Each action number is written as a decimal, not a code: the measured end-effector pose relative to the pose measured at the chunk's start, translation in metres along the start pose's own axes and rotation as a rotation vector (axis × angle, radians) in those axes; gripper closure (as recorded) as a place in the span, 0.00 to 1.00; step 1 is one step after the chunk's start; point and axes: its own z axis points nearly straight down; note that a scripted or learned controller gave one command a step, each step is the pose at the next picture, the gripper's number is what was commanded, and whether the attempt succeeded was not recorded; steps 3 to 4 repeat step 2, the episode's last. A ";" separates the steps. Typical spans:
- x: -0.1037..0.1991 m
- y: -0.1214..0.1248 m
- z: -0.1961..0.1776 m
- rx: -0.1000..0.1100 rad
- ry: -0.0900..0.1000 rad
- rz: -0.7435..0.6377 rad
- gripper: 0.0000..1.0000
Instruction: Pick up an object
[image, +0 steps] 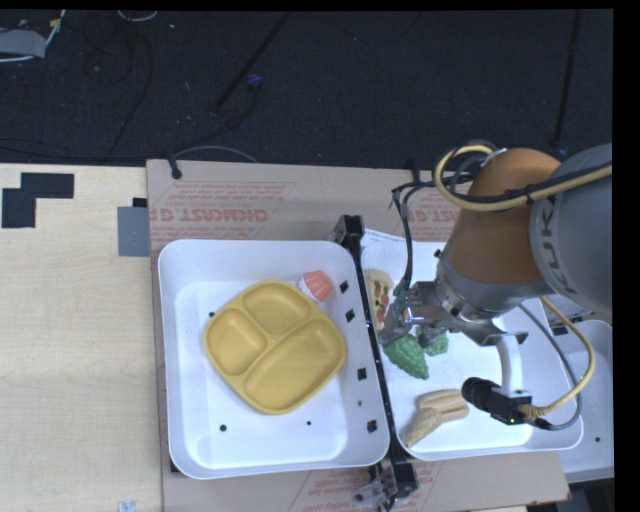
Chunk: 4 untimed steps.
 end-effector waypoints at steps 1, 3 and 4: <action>0.054 -0.015 0.006 0.001 -0.001 0.001 1.00; 0.108 -0.030 0.003 0.002 -0.001 0.000 1.00; 0.108 -0.030 0.003 0.002 -0.001 0.000 1.00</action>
